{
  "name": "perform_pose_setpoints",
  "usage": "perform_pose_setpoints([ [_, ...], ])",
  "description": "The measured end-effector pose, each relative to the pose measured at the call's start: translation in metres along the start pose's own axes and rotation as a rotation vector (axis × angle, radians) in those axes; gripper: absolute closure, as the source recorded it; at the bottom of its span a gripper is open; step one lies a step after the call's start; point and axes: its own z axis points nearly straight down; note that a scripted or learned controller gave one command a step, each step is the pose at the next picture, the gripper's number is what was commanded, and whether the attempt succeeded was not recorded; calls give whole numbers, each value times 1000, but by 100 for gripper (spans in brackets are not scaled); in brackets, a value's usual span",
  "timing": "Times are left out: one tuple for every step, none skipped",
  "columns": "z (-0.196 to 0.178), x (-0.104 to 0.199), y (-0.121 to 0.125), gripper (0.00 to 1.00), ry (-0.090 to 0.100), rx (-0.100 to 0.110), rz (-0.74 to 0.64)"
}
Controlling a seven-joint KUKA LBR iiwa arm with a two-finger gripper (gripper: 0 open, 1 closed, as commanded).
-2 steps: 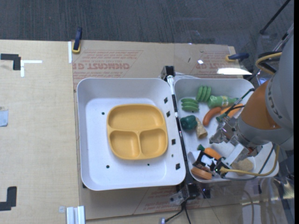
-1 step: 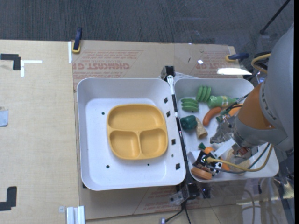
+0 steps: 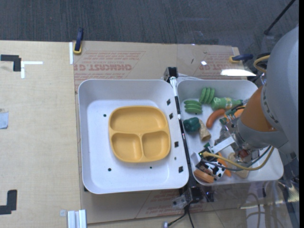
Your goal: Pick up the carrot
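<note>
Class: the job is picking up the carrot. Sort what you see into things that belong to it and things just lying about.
Belongs: carrot; claw; right bin.

Lying about: yellow tray; left bin; green vegetables; toy cow.

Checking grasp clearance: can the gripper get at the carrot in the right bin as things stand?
Probably yes. The carrot lies exposed from above in the right bin, and the gripper hangs beside it. The green toy crowds its far end, so a clean grasp is uncertain.

yellow divided plate in left bin, green toy vegetables
</note>
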Motion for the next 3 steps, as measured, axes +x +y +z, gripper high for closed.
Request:
perform_pose_setpoints([
  [-69,30,71,0,-11,9,-30],
  [5,49,83,0,-14,11,46],
  [-3,49,82,100,-19,13,37],
])
